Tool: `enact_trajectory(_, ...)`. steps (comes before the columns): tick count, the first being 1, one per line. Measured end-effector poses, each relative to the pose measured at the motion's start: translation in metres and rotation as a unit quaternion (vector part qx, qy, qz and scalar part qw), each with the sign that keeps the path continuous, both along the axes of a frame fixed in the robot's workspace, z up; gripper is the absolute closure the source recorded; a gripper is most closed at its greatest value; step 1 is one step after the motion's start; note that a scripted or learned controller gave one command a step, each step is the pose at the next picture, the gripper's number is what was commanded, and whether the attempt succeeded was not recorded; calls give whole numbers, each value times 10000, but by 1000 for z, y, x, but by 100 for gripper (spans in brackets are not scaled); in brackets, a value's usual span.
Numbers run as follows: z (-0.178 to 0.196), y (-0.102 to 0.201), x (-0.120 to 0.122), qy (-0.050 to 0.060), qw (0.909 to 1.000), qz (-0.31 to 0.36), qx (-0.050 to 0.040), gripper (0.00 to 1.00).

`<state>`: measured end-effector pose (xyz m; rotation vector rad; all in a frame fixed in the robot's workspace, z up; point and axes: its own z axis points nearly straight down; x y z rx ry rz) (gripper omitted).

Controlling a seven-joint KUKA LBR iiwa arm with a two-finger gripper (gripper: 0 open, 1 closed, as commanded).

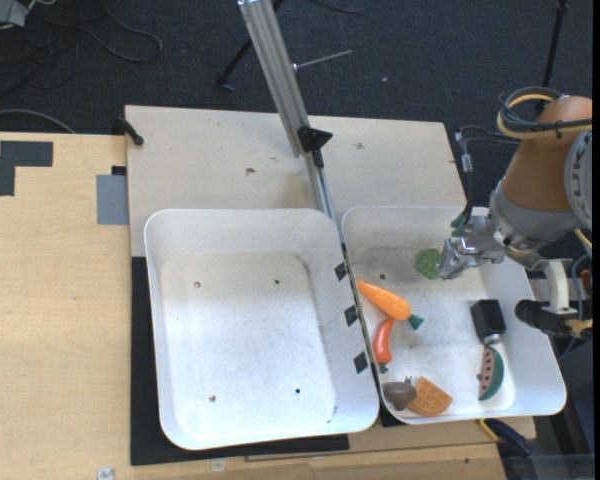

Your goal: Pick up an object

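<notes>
Reaching in from the right over the shallow white right-hand bin (540, 393): the grey arm with its orange band (545, 163), two-finger gripper (458, 256) hanging low near the bin's upper middle. Impossible to tell how wide the pincer is standing, or whether anything is caught in it, the metal parts blurring together.

Lying just left of the gripper, touching or nearly so: a small green leafy vegetable toy (428, 262). Cannot tell whether held or merely beside.

Resting lower in the same bin, near the dividing wall: an orange plastic carrot with a green stub (386, 300), tilting down toward the right. Just below it, curving downward: a red-orange chili-shaped pepper toy (383, 341). Sitting at the bin's bottom edge, side by side and touching: a dark brown rounded lump (399, 394) and a tan waffle-patterned wedge (429, 398).

Lying toward the right side: a small black rectangular block (488, 318), and below it a watermelon slice toy with green rind (491, 373).

Sitting to the left, beside the first: the shallow white left-hand bin (180, 230), speckled with dark dots.
</notes>
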<state>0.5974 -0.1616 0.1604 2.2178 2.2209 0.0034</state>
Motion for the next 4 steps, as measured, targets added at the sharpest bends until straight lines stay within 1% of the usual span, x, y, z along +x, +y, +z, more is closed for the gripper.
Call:
enact_trajectory(1,43,-1,1,5,10000,-3,-1,100)
enact_trajectory(2,54,44,0,27,10000,14,15,100)
enact_trajectory(3,64,102,6,22,10000,18,17,100)
enact_trajectory(4,72,152,11,25,10000,15,13,100)
